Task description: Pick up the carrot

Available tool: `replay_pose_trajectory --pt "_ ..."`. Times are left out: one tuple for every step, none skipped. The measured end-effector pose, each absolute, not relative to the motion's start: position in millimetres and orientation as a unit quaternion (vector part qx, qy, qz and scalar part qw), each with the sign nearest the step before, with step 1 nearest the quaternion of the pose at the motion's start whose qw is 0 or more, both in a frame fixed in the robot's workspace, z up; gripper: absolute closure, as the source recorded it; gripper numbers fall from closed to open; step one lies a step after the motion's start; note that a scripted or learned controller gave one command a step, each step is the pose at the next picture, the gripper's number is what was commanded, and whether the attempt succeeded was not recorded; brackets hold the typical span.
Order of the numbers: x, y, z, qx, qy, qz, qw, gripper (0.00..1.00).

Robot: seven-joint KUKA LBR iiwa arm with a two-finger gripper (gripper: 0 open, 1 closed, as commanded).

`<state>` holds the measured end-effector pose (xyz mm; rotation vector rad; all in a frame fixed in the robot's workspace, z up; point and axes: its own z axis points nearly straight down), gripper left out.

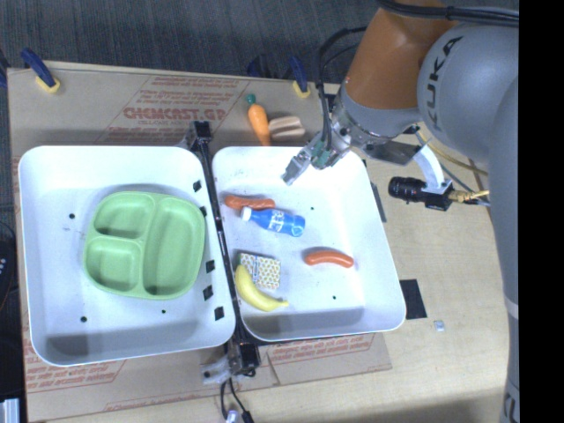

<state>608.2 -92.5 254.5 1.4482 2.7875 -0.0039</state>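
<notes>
The carrot point(257, 122) lies on the cardboard sheet point(167, 104) that covers the surface, outside both bins, just beyond the far rim of the right bin point(379, 263). Its green top points away from the bins and its orange body slants toward them. Just beside it, on its right, sits a small tan block point(286, 129) (possibly a toy slice of bread; too small to tell).

The arm point(423, 51) reaches in from the right, and its end effector point(301, 166) hangs over the far edge of the right bin, near the carrot but apart from it, with nothing between its tips. Whether those tips are spread or closed I cannot tell, as they are too small and blurred.

Inside the right bin lie an orange sausage point(248, 203) near the left wall, a blue and white bottle point(275, 221) touching or just beside it, a second sausage point(329, 257) further right, a banana point(254, 292) at the near left, and a small patterned packet point(262, 270) touching the banana.

The left bin point(53, 201) holds a green divided plate point(145, 243) lying flat near its middle.
</notes>
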Motion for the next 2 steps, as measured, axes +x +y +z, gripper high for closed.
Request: replay_pose_trajectory --pt "646.0 -143 252 0.411 0.911 -0.0008 0.000 1.00" --pt "620.8 -25 210 0.426 0.905 -0.0005 -0.001 1.00"
